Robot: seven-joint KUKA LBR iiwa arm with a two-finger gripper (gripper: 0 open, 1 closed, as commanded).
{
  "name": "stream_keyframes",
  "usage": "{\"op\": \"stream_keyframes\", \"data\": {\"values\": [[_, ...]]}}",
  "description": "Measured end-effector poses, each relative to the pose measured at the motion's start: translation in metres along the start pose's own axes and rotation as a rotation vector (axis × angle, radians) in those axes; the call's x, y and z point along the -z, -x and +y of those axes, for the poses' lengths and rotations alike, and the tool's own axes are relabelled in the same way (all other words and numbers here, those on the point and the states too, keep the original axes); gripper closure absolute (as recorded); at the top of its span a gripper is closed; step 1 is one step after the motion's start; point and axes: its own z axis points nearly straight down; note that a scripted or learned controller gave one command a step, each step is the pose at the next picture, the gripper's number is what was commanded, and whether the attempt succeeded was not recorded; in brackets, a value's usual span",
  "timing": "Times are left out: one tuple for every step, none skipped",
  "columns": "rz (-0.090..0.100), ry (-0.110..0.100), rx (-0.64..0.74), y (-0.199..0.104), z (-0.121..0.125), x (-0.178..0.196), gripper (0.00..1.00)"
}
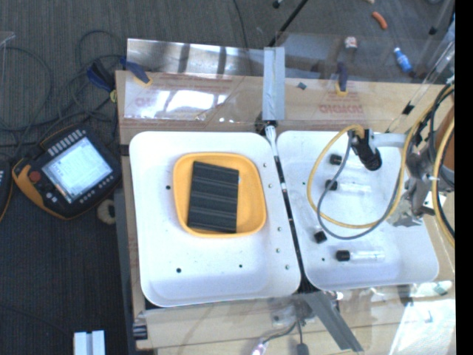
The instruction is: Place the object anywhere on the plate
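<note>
In the left bin you have a yellow plate, set a little toward the back of the bin's floor. A black ribbed block lies flat on the plate, well inside its raised rim, with its long side running front to back and its ribs running the same way. Bare yellow shows on all four sides of the block, most of it on the right.

In the right bin you see four small black pieces scattered over the left half: one near the back, one just in front of it, one lower down by the left wall, and one toward the front. A clear tube lies just beside that front piece, and another lies beside the second.

The gripper hangs over the right side of the right bin, well apart from the block and plate. From this slant you cannot tell whether it is apart or together.

Both bins sit side by side on the table, walls nearly touching.
</note>
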Motion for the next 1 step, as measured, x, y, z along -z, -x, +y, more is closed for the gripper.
{"op": "stream_keyframes", "data": {"values": [[0.000,-0.001,0.000,0.0000,-0.0001,0.0000,0.00]]}}
